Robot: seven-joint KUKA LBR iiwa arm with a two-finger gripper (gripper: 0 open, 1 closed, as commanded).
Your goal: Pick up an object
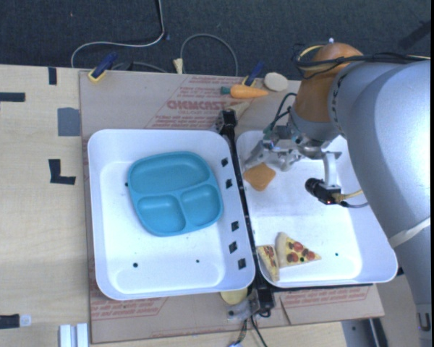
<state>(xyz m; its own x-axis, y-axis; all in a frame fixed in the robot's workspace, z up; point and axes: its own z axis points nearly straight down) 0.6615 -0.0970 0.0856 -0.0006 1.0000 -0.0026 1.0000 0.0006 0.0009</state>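
Looking down on the desk (29, 194), you see two white bins side by side: the left bin (105, 266) carries a blue divided plate (175, 192), and the right bin (362, 262) has the arm reaching into it from the right. The jaws (269, 156) sit low over the far left part of the right bin, right above a small tan, bread-like piece (260, 177) that lies just beside the divider between the bins. You cannot tell how far the jaws are parted, nor whether they grip the tan piece; it appears to lie just under and in front of them, touching or nearly so. A pizza slice (296, 251) lies well apart from them, near the front of the same bin, with a pale yellowish piece (267, 260) just to its left against the divider. Behind the bins, on the cardboard sheet (188, 103), you can make out an orange carrot-shaped toy (247, 91) and a pale rounded object (276, 82).
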